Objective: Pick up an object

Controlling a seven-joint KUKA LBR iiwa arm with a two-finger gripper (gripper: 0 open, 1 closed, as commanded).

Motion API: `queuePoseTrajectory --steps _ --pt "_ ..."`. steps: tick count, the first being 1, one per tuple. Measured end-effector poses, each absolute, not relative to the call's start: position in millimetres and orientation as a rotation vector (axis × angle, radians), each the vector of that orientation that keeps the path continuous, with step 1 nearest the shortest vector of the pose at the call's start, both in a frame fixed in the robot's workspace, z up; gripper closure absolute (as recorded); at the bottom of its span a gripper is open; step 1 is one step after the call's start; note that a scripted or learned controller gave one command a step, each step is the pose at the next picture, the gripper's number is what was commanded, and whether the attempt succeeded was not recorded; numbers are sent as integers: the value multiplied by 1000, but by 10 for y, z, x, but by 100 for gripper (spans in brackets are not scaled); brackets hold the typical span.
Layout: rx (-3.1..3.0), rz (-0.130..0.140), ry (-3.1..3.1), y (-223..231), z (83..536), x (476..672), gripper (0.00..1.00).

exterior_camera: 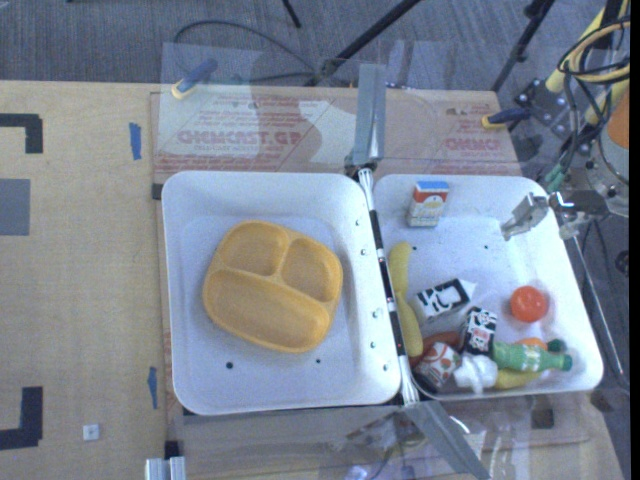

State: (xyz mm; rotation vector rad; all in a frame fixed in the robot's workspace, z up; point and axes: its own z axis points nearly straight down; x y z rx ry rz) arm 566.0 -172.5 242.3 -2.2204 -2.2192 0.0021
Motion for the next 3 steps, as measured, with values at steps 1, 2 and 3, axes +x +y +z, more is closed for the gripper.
queuePoseTrajectory --steps 1,2,3 --pt "-2319 2 -2117 -1737 1841 5479 0" --pt "-2404 -14 -2013 -2036 956 5280 0" --pt "-2449 -23 -1978 -1982 894 4951 0"
